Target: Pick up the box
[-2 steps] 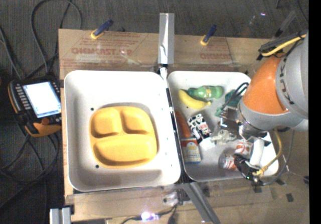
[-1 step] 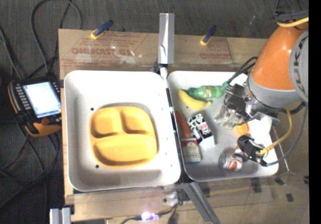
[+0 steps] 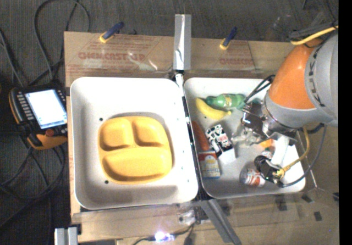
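Approach step: your gripper [image 3: 248, 128] hangs over the right bin [image 3: 300, 186]; grip state unreadable. Black-and-white patterned box [image 3: 219, 137] sits just left of it; shift left, descend.

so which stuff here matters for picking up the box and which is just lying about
For the job:
- box, black and white
- gripper

Lying about:
- banana
- green bottle
- can
- yellow tray in the left bin
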Tool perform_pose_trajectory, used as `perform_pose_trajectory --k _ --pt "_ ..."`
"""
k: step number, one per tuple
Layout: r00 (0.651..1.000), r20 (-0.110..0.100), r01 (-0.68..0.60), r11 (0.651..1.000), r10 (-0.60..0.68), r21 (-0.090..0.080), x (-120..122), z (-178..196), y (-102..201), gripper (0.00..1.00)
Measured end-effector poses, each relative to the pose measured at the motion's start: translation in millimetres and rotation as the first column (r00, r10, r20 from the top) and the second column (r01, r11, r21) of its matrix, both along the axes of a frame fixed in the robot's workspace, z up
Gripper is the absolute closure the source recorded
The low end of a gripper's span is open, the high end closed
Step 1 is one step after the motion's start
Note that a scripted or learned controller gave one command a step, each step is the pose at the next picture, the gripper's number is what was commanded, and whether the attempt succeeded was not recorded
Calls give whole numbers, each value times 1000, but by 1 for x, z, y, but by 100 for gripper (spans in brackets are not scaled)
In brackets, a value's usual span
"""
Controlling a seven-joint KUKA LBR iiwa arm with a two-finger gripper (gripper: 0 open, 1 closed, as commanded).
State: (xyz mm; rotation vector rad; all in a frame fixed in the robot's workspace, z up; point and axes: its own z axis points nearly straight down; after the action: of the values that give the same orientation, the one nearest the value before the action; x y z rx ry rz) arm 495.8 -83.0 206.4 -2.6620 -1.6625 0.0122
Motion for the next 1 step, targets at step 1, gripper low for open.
perform_pose_trajectory --k 1 --pt "1000 -1 7 1000 -7 0 -13 -13 12 100"
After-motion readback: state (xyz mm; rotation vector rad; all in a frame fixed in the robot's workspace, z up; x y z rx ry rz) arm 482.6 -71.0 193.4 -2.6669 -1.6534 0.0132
